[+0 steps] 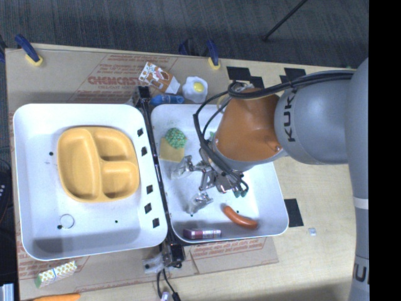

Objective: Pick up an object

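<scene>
Overhead, the camera view shows two shallow white bins side by side on a cardboard-covered bench. Sitting in the left bin (37,231) is a yellow divided tray (98,162), with a small clear ring (67,221) near the front wall. Reaching in from the right, the grey arm (319,121) with its orange band (247,130) hangs over the right bin (276,213), and the gripper (202,184) points down toward the bin's middle. Whether its metal fingers are spread or pressed together cannot be told from this angle, and nothing can be seen between them. Several objects lie in the right bin: a green knobbly ball (176,137) touching a pale yellow block (170,150) near the back left, an orange sausage-shaped toy (239,217) just right of the gripper toward the front, and a dark red tube (202,234) along the front wall. Behind the bins rest a printed packet (153,75), a blue item (166,98) and a yellow-and-white item (195,88). A patterned wrapper (56,273) lies on the cardboard at the front left.
</scene>
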Robot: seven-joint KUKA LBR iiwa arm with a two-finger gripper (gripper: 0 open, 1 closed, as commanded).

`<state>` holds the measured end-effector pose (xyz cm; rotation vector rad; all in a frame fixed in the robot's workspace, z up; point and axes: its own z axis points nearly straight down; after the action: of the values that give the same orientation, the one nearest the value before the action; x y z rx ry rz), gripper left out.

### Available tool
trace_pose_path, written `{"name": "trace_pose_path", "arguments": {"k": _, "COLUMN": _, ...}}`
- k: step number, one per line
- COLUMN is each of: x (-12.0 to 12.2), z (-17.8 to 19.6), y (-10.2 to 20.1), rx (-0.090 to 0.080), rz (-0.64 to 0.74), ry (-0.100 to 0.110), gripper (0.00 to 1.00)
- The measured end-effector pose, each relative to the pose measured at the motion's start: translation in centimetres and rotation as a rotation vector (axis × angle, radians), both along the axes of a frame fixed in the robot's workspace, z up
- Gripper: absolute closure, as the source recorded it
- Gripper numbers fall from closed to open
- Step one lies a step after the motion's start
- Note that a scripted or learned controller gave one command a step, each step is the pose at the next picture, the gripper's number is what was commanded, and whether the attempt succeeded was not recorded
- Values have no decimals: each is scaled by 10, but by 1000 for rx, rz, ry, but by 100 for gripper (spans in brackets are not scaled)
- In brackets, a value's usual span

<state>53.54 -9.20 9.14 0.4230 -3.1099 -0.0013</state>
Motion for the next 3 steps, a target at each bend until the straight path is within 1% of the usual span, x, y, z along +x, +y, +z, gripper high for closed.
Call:
{"name": "trace_pose_path", "arguments": {"k": 1, "x": 31, "z": 0, "y": -29, "rx": 0, "rz": 344, "ry": -4, "gripper": 0}}
{"name": "trace_pose_path", "arguments": {"k": 2, "x": 31, "z": 1, "y": -6, "rx": 1, "rz": 718, "ry": -5, "gripper": 0}}
{"name": "trace_pose_path", "arguments": {"k": 3, "x": 98, "z": 1, "y": -27, "rx": 1, "rz": 541, "ry": -4, "gripper": 0}}
